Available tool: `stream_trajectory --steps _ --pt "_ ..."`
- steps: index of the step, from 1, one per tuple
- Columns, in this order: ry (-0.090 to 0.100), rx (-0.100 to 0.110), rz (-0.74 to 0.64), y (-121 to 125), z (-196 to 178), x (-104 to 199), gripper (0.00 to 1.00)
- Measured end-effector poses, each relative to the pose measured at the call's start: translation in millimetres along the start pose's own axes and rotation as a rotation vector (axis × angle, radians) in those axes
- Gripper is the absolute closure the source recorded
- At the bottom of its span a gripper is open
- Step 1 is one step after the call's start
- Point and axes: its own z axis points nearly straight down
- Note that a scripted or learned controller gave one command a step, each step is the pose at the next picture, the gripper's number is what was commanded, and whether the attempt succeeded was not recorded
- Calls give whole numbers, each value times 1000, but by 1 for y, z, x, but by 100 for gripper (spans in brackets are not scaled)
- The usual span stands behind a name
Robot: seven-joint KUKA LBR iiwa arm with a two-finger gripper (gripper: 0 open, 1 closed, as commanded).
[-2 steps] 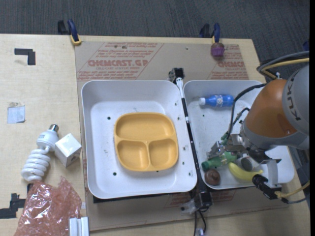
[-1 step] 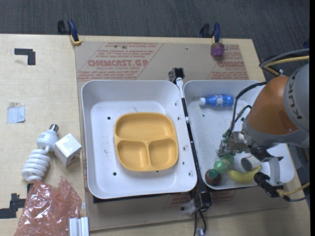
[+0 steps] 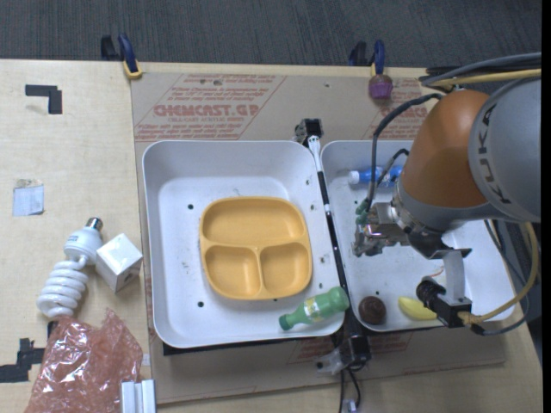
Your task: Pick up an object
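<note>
The end effector (image 3: 372,237), its grip state impossible to tell, hovers in the right bin (image 3: 387,278), with the brown ball (image 3: 372,309) just below and the banana (image 3: 417,308) below-right.

The bench (image 3: 69,170) has a pale wood-grain top. A brown printed board (image 3: 215,101) lies flat on it, fixed at the far edge by two blue clamps (image 3: 127,54). Beyond the bench, dark grey carpet (image 3: 258,11) covers the floor. Black tape marks (image 3: 45,97) sit at the bench's left. Lighting is even, without hard shadows.
</note>
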Motion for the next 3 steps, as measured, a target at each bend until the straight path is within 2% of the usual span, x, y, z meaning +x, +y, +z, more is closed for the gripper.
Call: stream_trajectory --steps 1,3 --pt "0 0 0 0 0 0 0" --pt "0 0 0 0 0 0 0"
